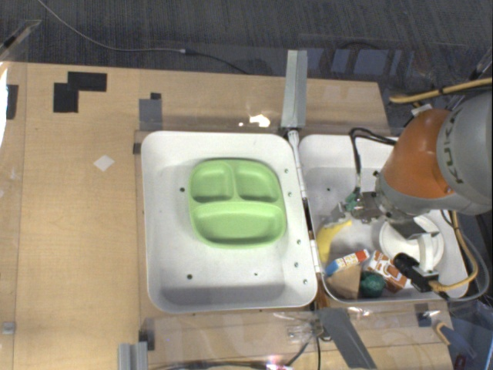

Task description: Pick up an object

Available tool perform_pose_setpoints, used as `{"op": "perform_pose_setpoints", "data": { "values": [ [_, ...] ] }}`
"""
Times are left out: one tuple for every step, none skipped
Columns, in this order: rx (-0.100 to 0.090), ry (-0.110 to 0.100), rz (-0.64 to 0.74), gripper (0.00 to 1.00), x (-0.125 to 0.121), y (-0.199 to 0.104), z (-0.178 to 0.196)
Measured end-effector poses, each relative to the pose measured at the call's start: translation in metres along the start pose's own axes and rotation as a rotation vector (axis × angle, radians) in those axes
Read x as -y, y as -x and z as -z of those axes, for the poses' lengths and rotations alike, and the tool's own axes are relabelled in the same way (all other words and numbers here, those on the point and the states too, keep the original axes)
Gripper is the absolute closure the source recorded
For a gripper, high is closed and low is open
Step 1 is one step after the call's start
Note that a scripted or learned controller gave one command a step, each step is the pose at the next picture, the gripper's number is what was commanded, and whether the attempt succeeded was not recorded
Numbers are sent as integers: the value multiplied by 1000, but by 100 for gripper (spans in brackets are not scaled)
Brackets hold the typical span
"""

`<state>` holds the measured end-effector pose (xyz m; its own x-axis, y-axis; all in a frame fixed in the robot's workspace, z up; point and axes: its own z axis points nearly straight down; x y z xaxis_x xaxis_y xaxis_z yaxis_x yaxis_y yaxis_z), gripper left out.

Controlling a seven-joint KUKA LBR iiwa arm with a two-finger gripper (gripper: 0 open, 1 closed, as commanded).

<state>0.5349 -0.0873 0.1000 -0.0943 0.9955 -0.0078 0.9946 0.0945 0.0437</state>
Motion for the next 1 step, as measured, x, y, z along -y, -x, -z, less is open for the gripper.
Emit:
{"op": "perform_pose_setpoints", "data": {
  "values": [
    [1, 2, -32, 0, 16, -2, 1]
  ]
}}
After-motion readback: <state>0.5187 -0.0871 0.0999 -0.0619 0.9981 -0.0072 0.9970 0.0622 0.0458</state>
